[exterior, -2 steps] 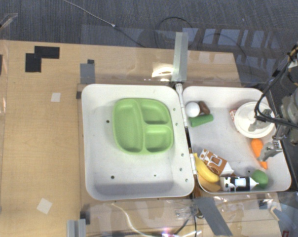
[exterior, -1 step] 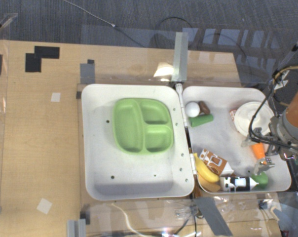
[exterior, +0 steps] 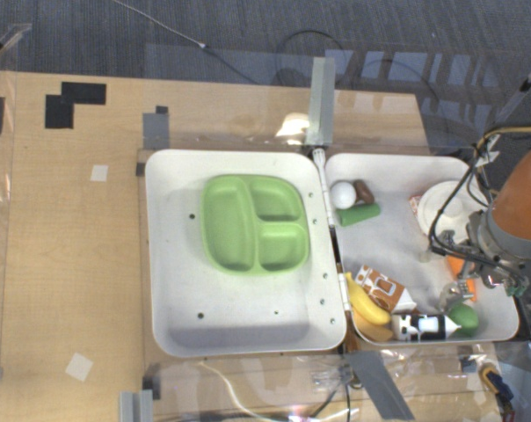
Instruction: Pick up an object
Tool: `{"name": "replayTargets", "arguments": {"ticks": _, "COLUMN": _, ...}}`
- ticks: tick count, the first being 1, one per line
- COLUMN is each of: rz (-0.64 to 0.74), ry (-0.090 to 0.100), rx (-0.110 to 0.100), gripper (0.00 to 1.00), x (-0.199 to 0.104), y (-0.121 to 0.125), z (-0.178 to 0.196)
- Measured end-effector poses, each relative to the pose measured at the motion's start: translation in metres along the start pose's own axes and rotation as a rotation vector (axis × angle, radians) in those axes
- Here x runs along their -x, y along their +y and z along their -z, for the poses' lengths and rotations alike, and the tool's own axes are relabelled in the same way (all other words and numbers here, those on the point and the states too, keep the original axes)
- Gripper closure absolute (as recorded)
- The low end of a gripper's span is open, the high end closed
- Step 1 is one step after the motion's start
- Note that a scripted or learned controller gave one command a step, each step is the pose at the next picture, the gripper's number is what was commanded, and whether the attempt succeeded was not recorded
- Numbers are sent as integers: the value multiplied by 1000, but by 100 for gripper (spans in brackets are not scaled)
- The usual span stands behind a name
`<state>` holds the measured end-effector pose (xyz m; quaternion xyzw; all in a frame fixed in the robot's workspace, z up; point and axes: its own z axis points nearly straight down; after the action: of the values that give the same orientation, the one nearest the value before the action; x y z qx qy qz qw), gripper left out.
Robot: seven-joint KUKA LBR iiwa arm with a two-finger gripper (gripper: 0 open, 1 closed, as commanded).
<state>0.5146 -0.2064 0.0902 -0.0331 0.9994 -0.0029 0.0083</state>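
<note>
My gripper (exterior: 467,281) hangs low over the right side of the right bin (exterior: 397,244), under the arm's orange band (exterior: 520,202). Directly beside it lies a small orange object (exterior: 455,266), partly covered by the gripper. A green round object (exterior: 464,317) sits just below it at the bin's front right corner. A black and white bottle (exterior: 421,326) lies next to that. A banana (exterior: 368,307) and a brown snack box (exterior: 381,287) rest at the front left of this bin.
A white ball (exterior: 343,194), a brown piece (exterior: 363,189) and a green block (exterior: 358,214) lie at the right bin's back left. A white bowl (exterior: 445,207) stands at the back right. A green divided plate (exterior: 254,222) lies in the left bin (exterior: 182,315).
</note>
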Motion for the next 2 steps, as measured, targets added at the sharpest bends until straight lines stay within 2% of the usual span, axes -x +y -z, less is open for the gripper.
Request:
{"name": "replayTargets", "arguments": {"ticks": 1, "rz": 8, "ry": -14, "rx": -4, "gripper": 100, "x": 5, "y": 1, "z": 14}}
{"name": "replayTargets", "arguments": {"ticks": 2, "rz": 258, "ry": 0, "rx": -1, "gripper": 100, "x": -4, "y": -1, "z": 158}}
